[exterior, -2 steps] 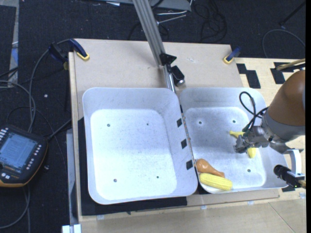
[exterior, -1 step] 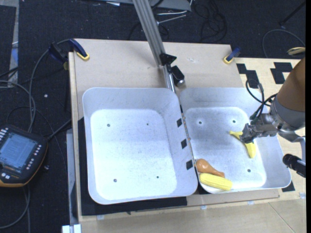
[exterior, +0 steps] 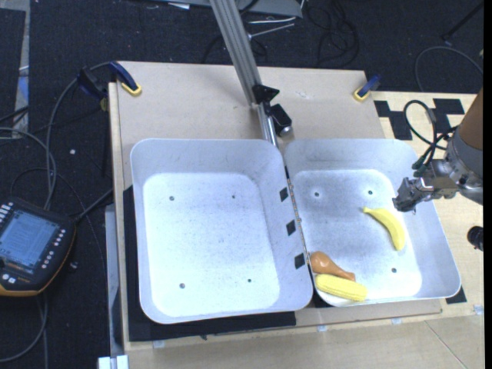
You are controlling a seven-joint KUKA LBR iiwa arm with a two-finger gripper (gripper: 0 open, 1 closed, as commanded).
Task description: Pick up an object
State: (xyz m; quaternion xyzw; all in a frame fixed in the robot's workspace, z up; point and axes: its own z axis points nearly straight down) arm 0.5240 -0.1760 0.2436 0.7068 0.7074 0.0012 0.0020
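Note:
A yellow banana [exterior: 387,224] lies in the right bin [exterior: 338,198], toward its right side. Near that bin's front left corner rest a yellow corn cob [exterior: 341,287] and, just behind it, an orange-brown drumstick-shaped piece [exterior: 329,265]. My gripper [exterior: 405,201] hangs at the bin's right rim, just above and to the right of the banana's upper end. It is dark and seen from the side, with nothing visibly held.
The left bin [exterior: 207,229] stands beside the right one on the wooden bench. A slanted metal pole [exterior: 242,48] rises from the divider between the bins. Yellow-blue clamps [exterior: 127,81] sit at the bench's back corners.

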